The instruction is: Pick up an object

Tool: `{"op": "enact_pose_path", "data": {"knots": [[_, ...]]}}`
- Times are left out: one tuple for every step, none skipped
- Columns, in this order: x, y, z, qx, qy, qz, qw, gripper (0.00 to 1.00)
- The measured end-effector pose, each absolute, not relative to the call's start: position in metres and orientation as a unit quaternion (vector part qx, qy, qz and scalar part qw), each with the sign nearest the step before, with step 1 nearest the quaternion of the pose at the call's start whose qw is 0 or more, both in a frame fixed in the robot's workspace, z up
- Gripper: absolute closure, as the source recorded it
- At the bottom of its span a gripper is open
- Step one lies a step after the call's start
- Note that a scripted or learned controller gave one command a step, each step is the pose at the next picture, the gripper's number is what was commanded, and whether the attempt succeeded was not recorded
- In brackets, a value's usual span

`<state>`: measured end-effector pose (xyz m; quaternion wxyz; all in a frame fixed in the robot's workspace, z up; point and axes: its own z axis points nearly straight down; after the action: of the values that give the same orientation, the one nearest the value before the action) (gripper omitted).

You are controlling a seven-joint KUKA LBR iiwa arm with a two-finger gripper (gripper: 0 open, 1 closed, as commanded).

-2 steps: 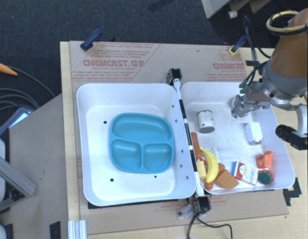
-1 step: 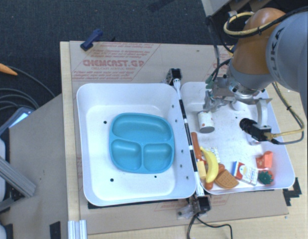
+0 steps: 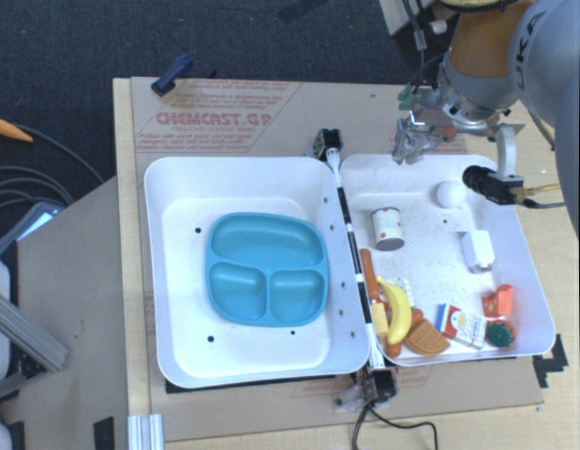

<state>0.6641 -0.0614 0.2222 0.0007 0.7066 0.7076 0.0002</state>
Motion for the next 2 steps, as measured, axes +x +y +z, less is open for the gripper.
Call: {"op": "enact_pose_path", "data": {"knots": [[0.664,-0.061,0.222,0.707,0.708,-0.0001,0.0,0.0],[0.63,-0.062,0.184,0.707,0.707,-0.0006,-0.001,0.0]]}}
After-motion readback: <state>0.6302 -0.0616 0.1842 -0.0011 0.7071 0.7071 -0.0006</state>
